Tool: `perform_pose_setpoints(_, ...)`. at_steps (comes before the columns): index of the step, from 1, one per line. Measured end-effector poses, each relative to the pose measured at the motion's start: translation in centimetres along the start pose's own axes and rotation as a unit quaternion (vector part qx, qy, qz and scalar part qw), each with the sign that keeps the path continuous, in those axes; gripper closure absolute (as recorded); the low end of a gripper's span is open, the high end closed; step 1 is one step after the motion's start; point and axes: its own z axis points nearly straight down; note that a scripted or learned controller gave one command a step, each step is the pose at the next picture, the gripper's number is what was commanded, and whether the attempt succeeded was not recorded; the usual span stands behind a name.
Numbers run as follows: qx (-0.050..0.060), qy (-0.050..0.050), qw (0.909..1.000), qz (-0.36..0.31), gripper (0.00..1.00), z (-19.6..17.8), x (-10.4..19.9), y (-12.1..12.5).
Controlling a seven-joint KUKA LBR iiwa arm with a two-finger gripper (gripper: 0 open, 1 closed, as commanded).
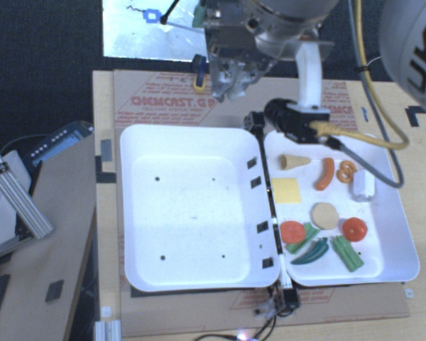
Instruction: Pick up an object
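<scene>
Overhead, the grey arm's metal hand (pixel 224 84) hung above the worktop behind the left white bin (pixel 138 148), its state impossible to tell. Small toy foods, among them an orange sausage (pixel 324 174), lay in the right white bin (pixel 397 226).

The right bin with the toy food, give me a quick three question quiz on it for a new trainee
1. True or false: the yellow cheese square lies in the right bin.
2. Which item lies nearest the right bin's front edge? A) ice cream cone B) green bean C) sausage
3. Fill in: the gripper hangs above the bench beyond the ____ bin's far edge.

Key: 1 true; 2 B; 3 left.
</scene>
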Motion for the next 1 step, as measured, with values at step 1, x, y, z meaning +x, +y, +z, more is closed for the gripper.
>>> perform_pose_setpoints(1,0.001,-0.001,1.0000,0.007,1.00,3.35,-10.08,-2.32)
